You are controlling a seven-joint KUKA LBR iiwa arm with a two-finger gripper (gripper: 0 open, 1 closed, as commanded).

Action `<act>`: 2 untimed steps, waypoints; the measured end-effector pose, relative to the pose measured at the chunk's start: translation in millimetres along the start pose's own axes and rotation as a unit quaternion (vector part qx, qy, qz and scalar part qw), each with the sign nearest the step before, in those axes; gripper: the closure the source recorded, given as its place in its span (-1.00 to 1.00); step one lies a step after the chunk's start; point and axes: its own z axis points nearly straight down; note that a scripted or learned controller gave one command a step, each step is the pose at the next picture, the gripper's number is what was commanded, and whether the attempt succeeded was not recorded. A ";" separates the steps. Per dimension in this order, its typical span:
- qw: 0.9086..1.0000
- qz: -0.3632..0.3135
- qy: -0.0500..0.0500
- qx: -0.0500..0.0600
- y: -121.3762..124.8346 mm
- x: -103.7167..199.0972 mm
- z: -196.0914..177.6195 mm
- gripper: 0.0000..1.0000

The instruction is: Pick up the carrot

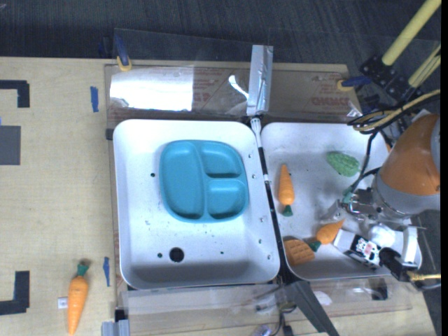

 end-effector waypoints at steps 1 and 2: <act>1.000 0.001 0.000 -0.004 2.9 0.6 -11.8 1.00; 1.000 0.012 0.002 -0.001 6.8 65.3 -108.5 1.00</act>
